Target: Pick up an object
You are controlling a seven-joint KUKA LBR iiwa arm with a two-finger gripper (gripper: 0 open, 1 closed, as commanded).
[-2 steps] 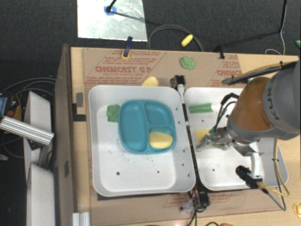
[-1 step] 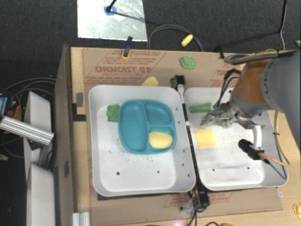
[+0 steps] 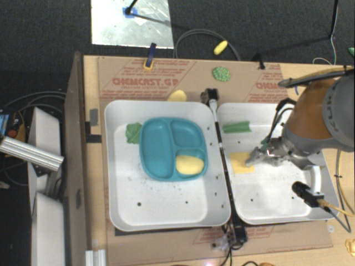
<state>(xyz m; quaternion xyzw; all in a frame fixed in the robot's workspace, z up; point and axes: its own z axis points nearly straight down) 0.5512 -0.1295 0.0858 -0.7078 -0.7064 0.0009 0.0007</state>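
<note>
Nearest you, at the front of the bench (image 3: 166, 234), both white bins show bare floor. Look up into the left bin (image 3: 125, 204) and you find a blue divided plate (image 3: 161, 148) with a pale yellow lemon-like piece (image 3: 189, 164) lying in its lower right compartment; a green leafy piece (image 3: 133, 132) lies against the plate's left edge. Over in the right bin (image 3: 266, 206), you see a flat yellow piece (image 3: 242, 164) on the floor near the divider, and the tool (image 3: 256, 157) sits low just to its right, its tip at the piece's edge. You cannot tell from this view whether the tool is released or clenched, and nothing is seen held in it. The grey arm (image 3: 319, 121) with its orange band fills the bin's right side. Farther back in that bin lies a green strip (image 3: 236, 127). Beyond the bins, on the cardboard (image 3: 144, 79), you see a yellow round piece (image 3: 177, 96), a green knobbly disc (image 3: 221, 73) and, farthest, a small yellow piece (image 3: 221, 47).
</note>
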